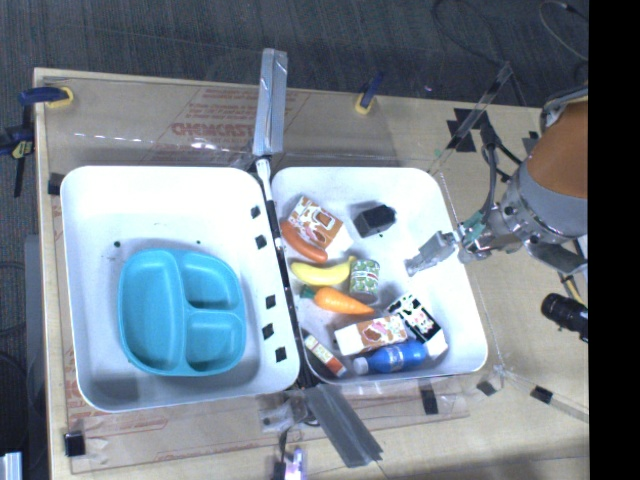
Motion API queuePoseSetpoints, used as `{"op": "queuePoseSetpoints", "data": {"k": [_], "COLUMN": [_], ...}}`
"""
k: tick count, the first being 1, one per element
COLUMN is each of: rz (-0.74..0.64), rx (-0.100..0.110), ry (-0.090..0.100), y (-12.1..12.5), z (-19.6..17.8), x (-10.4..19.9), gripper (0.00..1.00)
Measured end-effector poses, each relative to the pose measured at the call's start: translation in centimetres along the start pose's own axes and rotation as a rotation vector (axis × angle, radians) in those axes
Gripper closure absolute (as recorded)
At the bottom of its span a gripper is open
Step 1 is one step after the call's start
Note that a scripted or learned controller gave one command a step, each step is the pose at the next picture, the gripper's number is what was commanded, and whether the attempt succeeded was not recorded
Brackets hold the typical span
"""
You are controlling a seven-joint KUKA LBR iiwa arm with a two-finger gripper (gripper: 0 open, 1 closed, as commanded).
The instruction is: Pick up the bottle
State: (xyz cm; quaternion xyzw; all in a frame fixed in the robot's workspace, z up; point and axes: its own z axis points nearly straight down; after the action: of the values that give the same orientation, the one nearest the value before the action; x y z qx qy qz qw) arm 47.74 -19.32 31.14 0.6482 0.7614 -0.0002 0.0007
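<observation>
Both bins point(90, 193) were white, and the left one held a sky-blue tray point(183, 311). In the right bin the bottle point(398, 359) was bright blue with a white cap. A yellow banana point(320, 273) lay above an orange carrot point(343, 302), near a small black block point(375, 218) and a black-and-white patterned carton point(415, 319). Another carton point(316, 223) was orange and white. The desk point(400, 128) was pale tan with faded red lettering. The arm point(560, 168) was grey with an orange band.

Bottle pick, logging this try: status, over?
Gripper above right bin's right side, holding nothing. Bottle lying at the bin's front edge, untouched. Carton and cow-print box crowd it.
</observation>
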Motion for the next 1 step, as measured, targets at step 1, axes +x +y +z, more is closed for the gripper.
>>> {"op": "queuePoseSetpoints", "data": {"k": [1], "rz": [0.214], "rx": [0.005], "ry": [0.003], "y": [-0.08], "z": [7.01], "x": [0.05], "gripper": [0.0]}}
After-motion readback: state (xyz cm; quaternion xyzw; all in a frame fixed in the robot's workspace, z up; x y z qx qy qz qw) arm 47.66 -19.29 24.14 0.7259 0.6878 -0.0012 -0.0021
